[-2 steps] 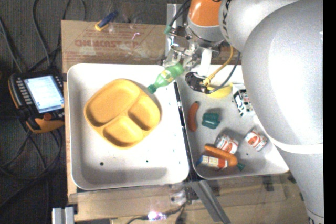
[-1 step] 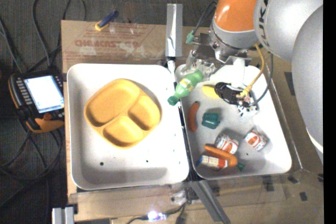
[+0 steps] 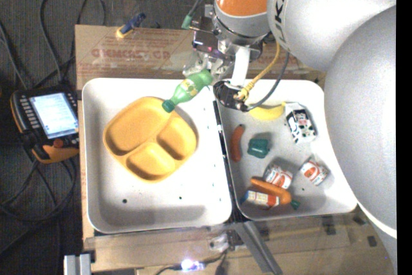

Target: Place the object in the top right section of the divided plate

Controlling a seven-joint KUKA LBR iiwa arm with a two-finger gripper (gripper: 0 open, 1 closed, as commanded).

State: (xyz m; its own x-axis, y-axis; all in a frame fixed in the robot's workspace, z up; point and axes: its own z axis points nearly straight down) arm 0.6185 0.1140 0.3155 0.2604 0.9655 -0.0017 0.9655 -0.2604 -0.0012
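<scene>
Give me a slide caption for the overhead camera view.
Gripper carries a green plastic bottle over the yellow divided plate in the left white bin.

Small green plastic bottle [image 3: 186,91] with yellow label, tilted, cap end lowest over rim of yellow three-section divided plate [image 3: 151,137], base up at the gripper [image 3: 207,67]; plate low-left of jaws.
</scene>
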